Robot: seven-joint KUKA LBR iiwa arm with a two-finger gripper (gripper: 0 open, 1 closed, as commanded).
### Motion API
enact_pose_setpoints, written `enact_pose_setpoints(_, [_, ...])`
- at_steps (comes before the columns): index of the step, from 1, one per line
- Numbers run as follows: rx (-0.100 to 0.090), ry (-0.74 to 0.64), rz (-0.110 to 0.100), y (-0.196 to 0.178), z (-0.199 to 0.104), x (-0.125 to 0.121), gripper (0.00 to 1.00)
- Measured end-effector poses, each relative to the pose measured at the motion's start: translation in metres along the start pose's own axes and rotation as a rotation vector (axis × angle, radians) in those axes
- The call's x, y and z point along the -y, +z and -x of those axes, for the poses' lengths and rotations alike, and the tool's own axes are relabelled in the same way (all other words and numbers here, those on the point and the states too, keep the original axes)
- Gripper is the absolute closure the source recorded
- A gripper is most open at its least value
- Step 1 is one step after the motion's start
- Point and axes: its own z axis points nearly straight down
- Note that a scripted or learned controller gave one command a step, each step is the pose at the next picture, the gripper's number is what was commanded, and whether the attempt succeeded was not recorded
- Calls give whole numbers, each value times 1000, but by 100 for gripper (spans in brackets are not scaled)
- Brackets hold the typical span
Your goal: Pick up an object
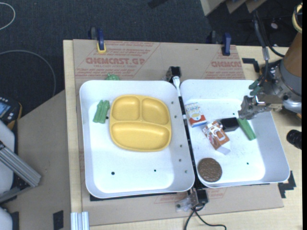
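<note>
Our end effector (pixel 247 113) hangs over the right white bin (pixel 273 169), just above the green stick (pixel 247 129). We cannot tell its state. Nothing is lifted yet.

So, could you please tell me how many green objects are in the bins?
2: a ridged green plastic piece left of the yellow divided plate, and a green stick below the hand.
</note>
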Motion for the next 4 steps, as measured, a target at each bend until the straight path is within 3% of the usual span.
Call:
enact_pose_setpoints(1, [-2, -4, 7, -83, -50, 9, 100])
enact_pose_setpoints(2, [-1, 7, -7, -66, 7, 10, 100])
enact_pose_setpoints(3, [-3, -1, -10, 5, -73, 10, 100])
enact_pose_setpoints(4, [-3, -5, 0, -21, -144, 9, 100])
